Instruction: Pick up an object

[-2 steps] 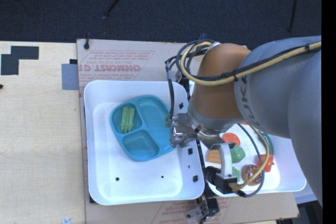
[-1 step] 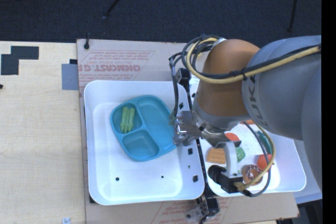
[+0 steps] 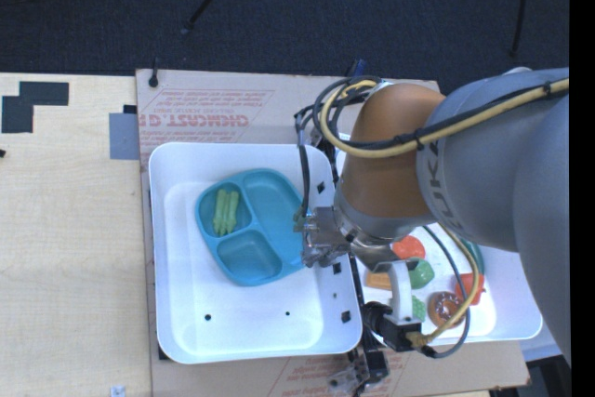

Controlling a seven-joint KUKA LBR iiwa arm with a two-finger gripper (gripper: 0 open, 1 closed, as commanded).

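Gripper (image 3: 372, 279) sits low over the right bin (image 3: 521, 321), close to that bin's left wall and tucked under the orange wrist band, so I can't tell how it stands or whether it has anything. From my seat the arm covers most of what lies beneath it.

Just right of the gripper I can make out a small cluster of toy food (image 3: 423, 279) on the floor of the right bin — an orange-red piece, a green one below it, a brownish round one nearest the front wall. These look like light, hard plastic, smooth and likely to skate away if nudged; I'd take one across its narrow middle.

Over in the left bin (image 3: 186, 330) lies a blue divided tray (image 3: 265, 200) with a green bean-like piece (image 3: 224, 211) in its upper left compartment — the tray is wide and shallow, awkward to pinch except at its rim.
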